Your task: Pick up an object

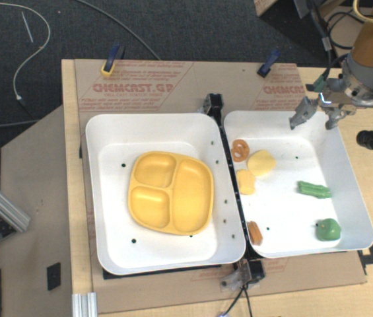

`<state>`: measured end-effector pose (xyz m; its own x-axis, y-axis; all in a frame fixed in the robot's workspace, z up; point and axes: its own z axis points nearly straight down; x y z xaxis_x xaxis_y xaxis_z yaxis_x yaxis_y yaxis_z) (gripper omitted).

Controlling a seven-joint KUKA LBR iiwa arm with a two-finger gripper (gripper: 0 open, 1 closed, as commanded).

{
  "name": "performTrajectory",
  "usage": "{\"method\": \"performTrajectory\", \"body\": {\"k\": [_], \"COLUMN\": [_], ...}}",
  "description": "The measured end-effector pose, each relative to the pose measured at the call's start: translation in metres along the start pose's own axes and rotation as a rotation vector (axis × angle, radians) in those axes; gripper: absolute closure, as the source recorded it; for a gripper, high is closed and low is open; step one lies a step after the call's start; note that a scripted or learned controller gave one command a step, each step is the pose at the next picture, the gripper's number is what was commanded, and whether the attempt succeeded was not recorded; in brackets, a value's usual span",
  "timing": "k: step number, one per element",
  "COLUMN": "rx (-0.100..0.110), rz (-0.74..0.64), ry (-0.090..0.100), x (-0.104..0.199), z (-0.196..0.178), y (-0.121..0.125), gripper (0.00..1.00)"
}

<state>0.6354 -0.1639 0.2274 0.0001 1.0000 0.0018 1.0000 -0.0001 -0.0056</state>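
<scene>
Arm (371,45) cropped at right edge

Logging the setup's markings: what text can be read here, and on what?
"CHEMCAST GP", red print on the brown board behind the left bin.
Red print on the board behind the right bin: cut off, too blurred to read.
Toy food and yellow plate: no text.

Bright, even overhead light; soft faint shadows; mild glare on white bins (100,137); slight overall softness, esp. edges.
</scene>
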Motion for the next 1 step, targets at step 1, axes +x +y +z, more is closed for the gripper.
{"method": "performTrajectory", "body": {"k": [1], "rx": [0.002], "rz": [-0.001], "ry": [0.001], "x": [0.01], "z": [0.0572], "y": [-0.0028], "gripper": [0.0]}}
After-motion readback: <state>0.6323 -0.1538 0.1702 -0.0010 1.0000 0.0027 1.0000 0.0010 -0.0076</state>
